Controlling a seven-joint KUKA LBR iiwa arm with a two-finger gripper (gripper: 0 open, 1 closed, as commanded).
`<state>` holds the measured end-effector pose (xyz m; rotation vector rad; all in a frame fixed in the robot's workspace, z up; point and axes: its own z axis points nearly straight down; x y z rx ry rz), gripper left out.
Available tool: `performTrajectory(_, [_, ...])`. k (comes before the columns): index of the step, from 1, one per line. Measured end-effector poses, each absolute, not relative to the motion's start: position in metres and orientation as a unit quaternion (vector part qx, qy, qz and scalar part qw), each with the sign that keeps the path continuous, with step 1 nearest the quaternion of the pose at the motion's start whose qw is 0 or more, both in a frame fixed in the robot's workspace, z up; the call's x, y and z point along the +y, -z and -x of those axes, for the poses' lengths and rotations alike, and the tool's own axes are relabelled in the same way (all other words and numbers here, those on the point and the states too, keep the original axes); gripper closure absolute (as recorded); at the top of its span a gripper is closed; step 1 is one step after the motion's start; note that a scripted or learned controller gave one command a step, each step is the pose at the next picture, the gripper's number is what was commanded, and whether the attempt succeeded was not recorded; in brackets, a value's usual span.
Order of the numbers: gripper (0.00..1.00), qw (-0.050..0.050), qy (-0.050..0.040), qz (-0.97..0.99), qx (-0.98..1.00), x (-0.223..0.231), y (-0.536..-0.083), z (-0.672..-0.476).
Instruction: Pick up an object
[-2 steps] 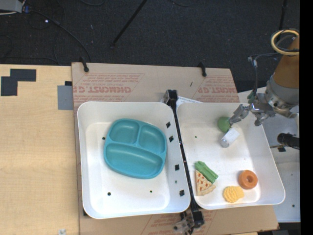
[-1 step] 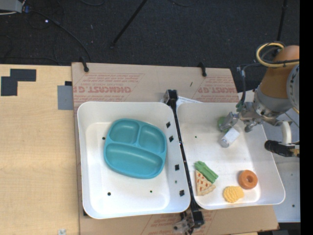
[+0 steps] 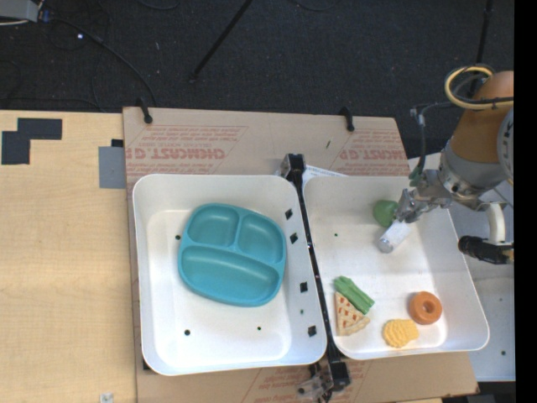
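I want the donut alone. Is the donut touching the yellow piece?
Apart. The camera view shows white bin floor between the donut and the yellow piece.

A teal plate (image 3: 232, 254) lies in a white bin (image 3: 159, 309); the doughnut (image 3: 425, 307) is orange, the waffle (image 3: 400, 333) yellow, the ball (image 3: 384, 211) green.

Both bins (image 3: 159, 225) look like smooth, glossy white plastic; the teal plate (image 3: 232, 254) is matt plastic. Printed brown cardboard (image 3: 252, 145) lies beneath, beside pale wood-grain worktop (image 3: 59, 267).
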<state>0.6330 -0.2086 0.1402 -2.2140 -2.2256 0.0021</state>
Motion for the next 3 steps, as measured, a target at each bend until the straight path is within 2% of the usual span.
performTrajectory(1, [1.0,-0.001,0.0006,0.706,-0.708,-0.206,-0.191,-0.624])
performTrajectory(2, [1.0,0.0,-0.0001,0.707,-0.708,-0.207,-0.209,-0.624])
performTrajectory(3, [1.0,0.002,-0.0005,0.706,-0.709,-0.16,-0.22,-0.625])
